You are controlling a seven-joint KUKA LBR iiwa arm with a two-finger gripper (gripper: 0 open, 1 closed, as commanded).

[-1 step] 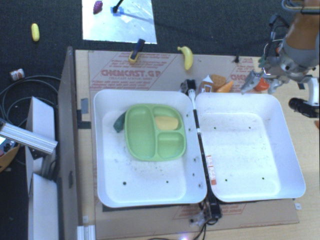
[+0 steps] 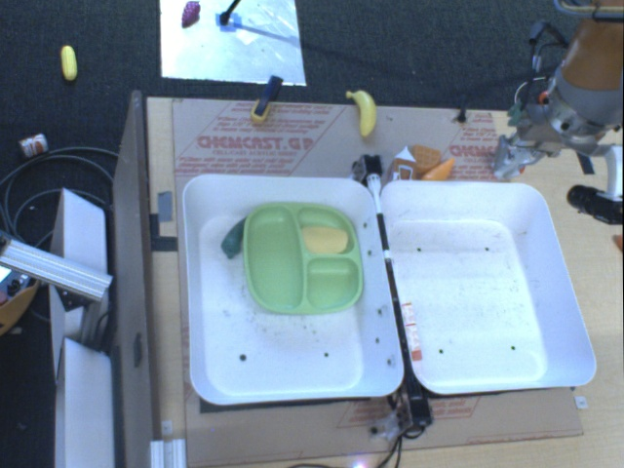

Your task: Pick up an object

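Observation:
A green divided plate [image 2: 292, 271] lies in the left bin [image 2: 210, 349]. A pale yellow piece [image 2: 325, 239] sits in its upper right compartment. A dark teal thing [image 2: 233, 238] lies against the plate's left rim. My gripper [image 2: 509, 161] hangs beyond the far edge of the right bin [image 2: 487, 359], near its back right corner, well apart from the plate. Nothing shows between or under it.
Behind the bins on the cardboard lie a banana [image 2: 365, 111], an orange piece [image 2: 432, 167] and a yellow-and-blue tool [image 2: 264, 99]. A silver sheet [image 2: 253, 37] with a purple thing [image 2: 190, 12] lies farther back. Cables [image 2: 39, 178] lie at the left.

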